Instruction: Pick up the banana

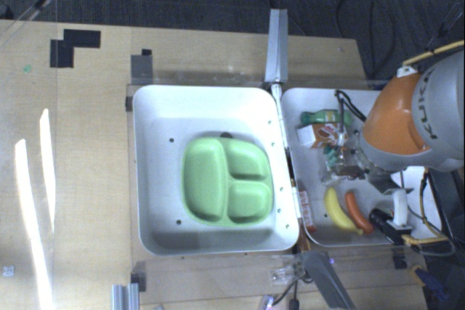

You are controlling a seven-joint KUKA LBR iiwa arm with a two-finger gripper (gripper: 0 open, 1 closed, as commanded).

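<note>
Looking down from my feed, I start at the left, where the wooden bench [73, 178] carries a few black tape marks near its far edge. Next comes the left bin [156, 229], and in its middle sits a green divided tray [227, 180] with three compartments, one long one on the left and two smaller ones on the right. A metal rail [277, 47] runs up from the seam between the two bins.

In the right bin [312, 102] I see a green bottle [320, 117] lying near the far wall, with a small red-and-white packet [306, 134] just beside it. The banana [338, 208] lies near the bin's front wall, slightly curved, and a red-orange sausage-shaped piece [356, 210] lies right alongside it on the right, close enough that I cannot say whether they touch.

The hand [341, 162] hangs over the middle of that bin, just beyond the banana's far end. It is too cluttered for me to tell how its grip stands. The arm [407, 120] with its orange band enters from the right.
</note>
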